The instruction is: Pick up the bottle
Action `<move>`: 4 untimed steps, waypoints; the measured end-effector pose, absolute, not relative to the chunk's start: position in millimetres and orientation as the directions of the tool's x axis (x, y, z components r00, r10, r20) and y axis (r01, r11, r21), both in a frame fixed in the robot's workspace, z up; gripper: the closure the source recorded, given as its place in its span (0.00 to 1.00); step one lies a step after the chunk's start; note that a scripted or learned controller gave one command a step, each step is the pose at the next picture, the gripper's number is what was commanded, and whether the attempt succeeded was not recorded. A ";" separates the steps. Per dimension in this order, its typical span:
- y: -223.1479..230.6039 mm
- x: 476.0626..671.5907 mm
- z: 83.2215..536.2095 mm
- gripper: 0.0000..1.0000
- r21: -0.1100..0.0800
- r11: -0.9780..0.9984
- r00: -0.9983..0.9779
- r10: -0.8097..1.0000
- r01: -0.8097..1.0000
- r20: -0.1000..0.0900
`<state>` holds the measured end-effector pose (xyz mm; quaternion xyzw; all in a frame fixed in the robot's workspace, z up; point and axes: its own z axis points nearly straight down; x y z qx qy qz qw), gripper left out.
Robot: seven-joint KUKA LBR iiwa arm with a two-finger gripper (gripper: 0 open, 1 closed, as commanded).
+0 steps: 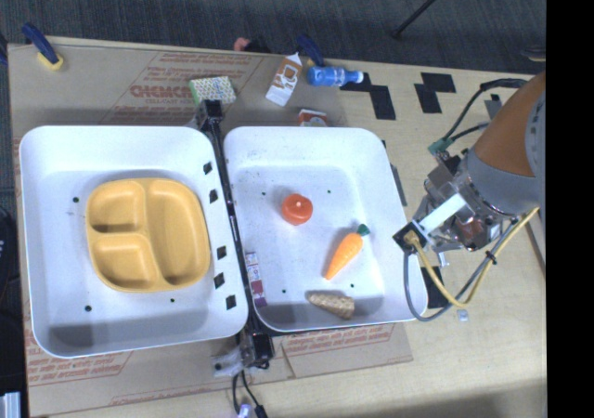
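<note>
A small blue bottle (329, 76) lies on its side on the cardboard behind the right bin (371, 142), outside both bins. Inside the right bin sits a round orange-red object (297, 209), which looks like a cap or a small container seen from above. My gripper (453, 232) hangs at the right of the camera view, just past the right bin's right rim and above the bench. It is well away from the blue bottle and holds nothing that I can see.
The right bin also holds a toy carrot (343, 253) and a brown biscuit-like piece (331, 303) near its front wall. A yellow divided plate (147, 232) fills the middle of the left bin (37, 156). Small cartons (284, 80) and blue clamps (41, 46) lie behind the bins.
</note>
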<state>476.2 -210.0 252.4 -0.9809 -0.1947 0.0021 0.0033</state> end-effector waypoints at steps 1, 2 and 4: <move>-210.5 475.5 233.1 1.00 -0.008 -0.978 0.978 0.206 0.206 -0.006; -210.8 476.0 239.5 1.00 -0.005 -0.979 0.979 0.206 0.206 -0.003; -210.5 476.4 251.4 1.00 -0.004 -0.960 0.960 0.280 0.280 -0.002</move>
